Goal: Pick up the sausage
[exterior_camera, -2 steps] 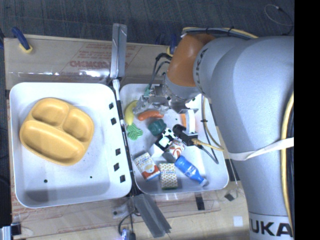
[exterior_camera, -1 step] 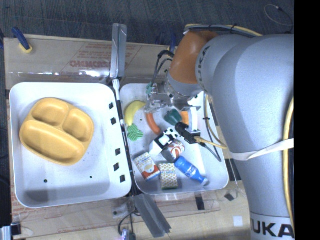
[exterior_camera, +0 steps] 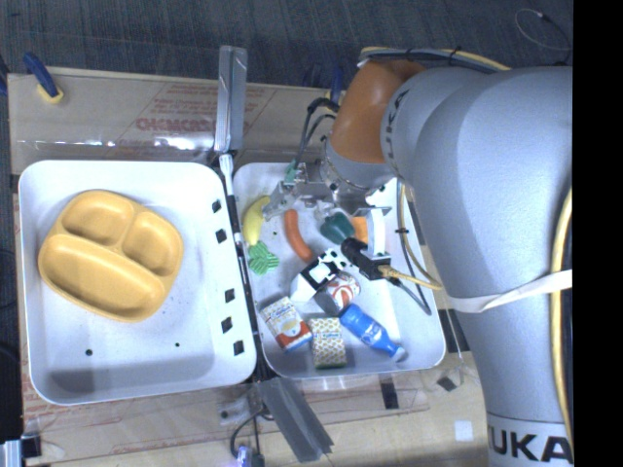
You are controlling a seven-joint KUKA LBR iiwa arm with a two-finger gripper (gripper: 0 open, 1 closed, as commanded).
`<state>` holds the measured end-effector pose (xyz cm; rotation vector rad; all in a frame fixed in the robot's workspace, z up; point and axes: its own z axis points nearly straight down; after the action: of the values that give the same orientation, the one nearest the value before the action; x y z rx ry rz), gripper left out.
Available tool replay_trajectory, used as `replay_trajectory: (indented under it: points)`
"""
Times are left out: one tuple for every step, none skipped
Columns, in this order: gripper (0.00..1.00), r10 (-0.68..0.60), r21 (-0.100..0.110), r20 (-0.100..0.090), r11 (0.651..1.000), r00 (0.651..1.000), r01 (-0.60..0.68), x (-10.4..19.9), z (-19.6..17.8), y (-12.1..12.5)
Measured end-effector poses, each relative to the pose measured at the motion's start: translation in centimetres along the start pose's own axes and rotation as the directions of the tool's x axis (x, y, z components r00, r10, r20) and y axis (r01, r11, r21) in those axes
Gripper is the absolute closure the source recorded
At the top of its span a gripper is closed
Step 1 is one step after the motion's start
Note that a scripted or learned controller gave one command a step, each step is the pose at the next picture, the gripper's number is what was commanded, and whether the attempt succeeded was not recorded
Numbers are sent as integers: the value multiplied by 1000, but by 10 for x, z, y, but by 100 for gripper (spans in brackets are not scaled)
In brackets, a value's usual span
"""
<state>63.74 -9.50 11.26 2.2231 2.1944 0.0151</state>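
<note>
The sausage point(exterior_camera: 297, 233) is an orange-red link lying at a slant in the far-left part of the right bin point(exterior_camera: 421, 356). It rests on the bin floor between a yellow banana point(exterior_camera: 255, 220) and a teal object point(exterior_camera: 338, 227). My gripper point(exterior_camera: 293, 193) hangs low over the bin's far end, just beyond the sausage's upper tip. The wrist with its orange band point(exterior_camera: 362, 115) and the bulky grey arm cover the bin's right side. Nothing shows held in the gripper.
The right bin also holds a green toy point(exterior_camera: 262, 258), a black-and-white box point(exterior_camera: 324, 269), a can point(exterior_camera: 343, 291), a blue bottle point(exterior_camera: 371, 330), a small carton point(exterior_camera: 287, 322) and a patterned block point(exterior_camera: 328, 342). A yellow divided plate point(exterior_camera: 110, 253) lies in the left bin point(exterior_camera: 49, 377).
</note>
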Motion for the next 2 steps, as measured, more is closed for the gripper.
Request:
replay_trajectory:
  points:
    - [0, -24, 23, -6, 999, 1000, 24, -7, 21, -31]
    - [100, -28, 23, -6, 999, 1000, 28, -7, 10, -31]
